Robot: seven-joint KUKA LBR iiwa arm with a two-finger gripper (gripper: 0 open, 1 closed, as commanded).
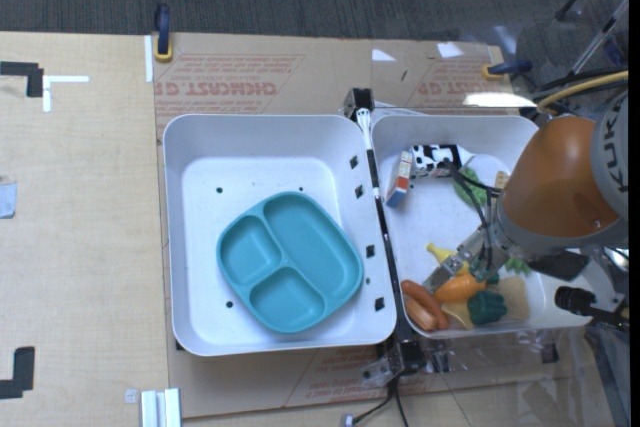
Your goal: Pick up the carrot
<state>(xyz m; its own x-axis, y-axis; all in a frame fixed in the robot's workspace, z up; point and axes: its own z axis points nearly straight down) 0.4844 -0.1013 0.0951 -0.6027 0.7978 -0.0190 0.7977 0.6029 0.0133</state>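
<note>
Camera view shows the hand (468,267) low over the carrot (458,289) in the right bin (520,130), its grip impossible to tell, so lifting remains undone.

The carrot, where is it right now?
The carrot lies in the right-hand bin, near its front edge, beside a green toy and a hot dog, right under the gripper.
</note>
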